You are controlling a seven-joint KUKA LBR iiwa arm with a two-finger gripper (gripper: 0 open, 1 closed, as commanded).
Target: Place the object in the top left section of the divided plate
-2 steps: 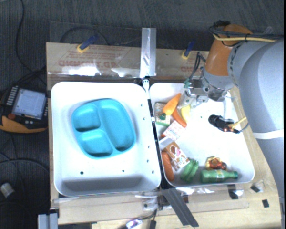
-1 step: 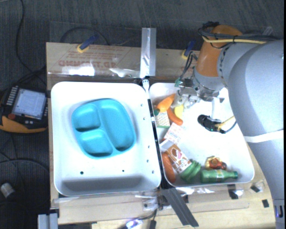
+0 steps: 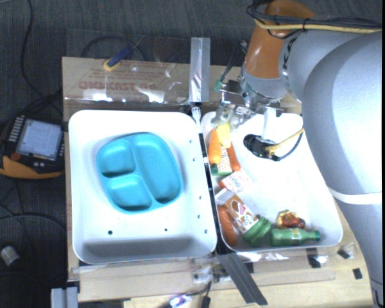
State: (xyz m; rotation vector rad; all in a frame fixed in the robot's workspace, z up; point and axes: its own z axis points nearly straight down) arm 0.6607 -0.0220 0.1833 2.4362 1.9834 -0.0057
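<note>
Yellow is showing directly under the gripper [image 3: 226, 116]. A small yellow piece [image 3: 222, 134], toy food by the look of it, is lying on the gripper's 6 o'clock side, so close that I cannot tell whether they are touching. I also cannot tell whether the gripper is open, closed or gripping anything, because its tip is blending into the bright hardware around it.

I am judging the yellow piece to be the task's thing. It is sitting in the 11 o'clock corner of the right bin [image 3: 298, 188], hard against the wall shared with the left bin [image 3: 83, 226]. Its long axis seems to be running roughly from 12 to 6. An orange carrot-like piece [image 3: 213, 149] is lying just beside it at 7 o'clock, and a green and orange packet [image 3: 226, 163] is lying beyond that at 6.

The blue divided plate [image 3: 101, 147] is resting in the left bin, at about 8 o'clock from the gripper. Its top left section [image 3: 119, 160] is standing bare. Any carry is going to have to cross the shared wall towards 8 or 9 o'clock, and the crowded neighbours are making a clean pick of the yellow piece alone look doubtful.
</note>
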